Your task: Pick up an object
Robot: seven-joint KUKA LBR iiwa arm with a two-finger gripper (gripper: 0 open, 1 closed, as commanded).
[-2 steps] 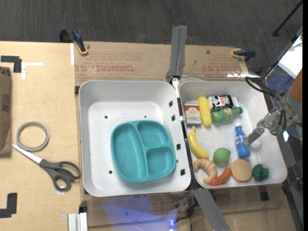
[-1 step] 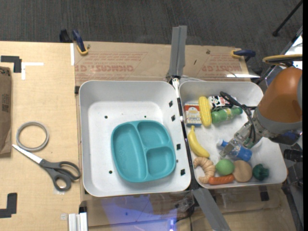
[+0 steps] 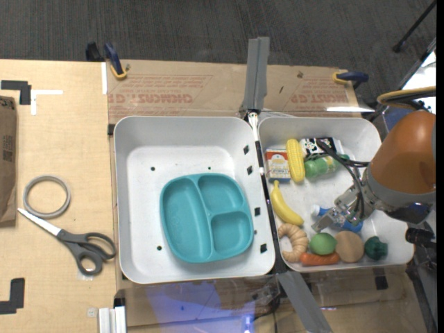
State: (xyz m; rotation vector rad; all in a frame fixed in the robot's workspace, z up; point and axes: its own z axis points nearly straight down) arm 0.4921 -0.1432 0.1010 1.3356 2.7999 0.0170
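Camera view: gripper (image 3: 338,217) is low in the right bin (image 3: 371,132), metal fingers down among the toy food; whether they're spread or pinched, cannot tell from this angle. Nothing visibly held between them.

Around the gripper:
- Small blue item (image 3: 354,223) touching it, partly hidden, can't identify.
- Green lime-like ball (image 3: 322,243) just below, brown potato-shaped piece (image 3: 349,247) beside that, dark green piece (image 3: 375,248) further right.
- Orange carrot (image 3: 316,259) below the ball, against the bin's front wall.
- Beige ridged croissant-like piece (image 3: 294,237) to its lower left.
- Banana (image 3: 283,207) to its left.
- Corn cob (image 3: 295,160) upper left, lying across a small red-and-white box (image 3: 277,164); box print too small to read.
- Green bottle-like piece (image 3: 319,166) above, next to a black-and-white patterned pack (image 3: 320,145), no legible text.

Left bin (image 3: 139,207), well left of the gripper: teal three-compartment plate (image 3: 206,218).

Cardboard sheet (image 3: 173,97) behind the bins has mirrored/upside-down red print, not readable with confidence. Far left on the bench: scissors (image 3: 78,242), tape roll (image 3: 46,195).
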